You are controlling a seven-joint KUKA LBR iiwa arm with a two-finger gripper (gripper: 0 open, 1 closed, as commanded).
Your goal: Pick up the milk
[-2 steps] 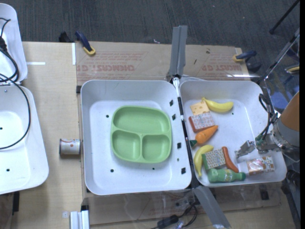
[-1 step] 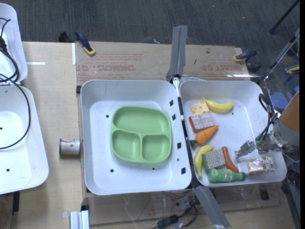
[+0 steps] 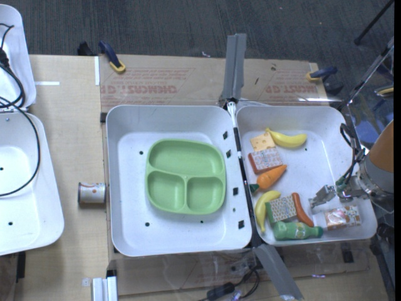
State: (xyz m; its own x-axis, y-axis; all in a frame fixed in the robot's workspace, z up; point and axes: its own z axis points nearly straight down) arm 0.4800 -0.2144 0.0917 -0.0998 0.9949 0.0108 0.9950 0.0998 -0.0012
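Note:
The milk [image 3: 342, 217] is a small white carton with red and orange print. It lies on its side near the front right corner of the right bin [image 3: 326, 121]. My gripper [image 3: 322, 197] hovers low over the bin floor just up and left of the carton, apart from it. The grey arm comes in from the right edge behind it. Nothing is seen held in the gripper.
The right bin also holds a banana [image 3: 288, 139], a yellow wedge [image 3: 262, 142], a red box [image 3: 265, 160], a carrot [image 3: 271, 177], a second banana [image 3: 263, 207], a patterned box [image 3: 282, 209], a red sausage [image 3: 302, 210] and a green bottle [image 3: 296, 232]. A green divided plate [image 3: 185, 175] lies in the left bin [image 3: 125, 168].

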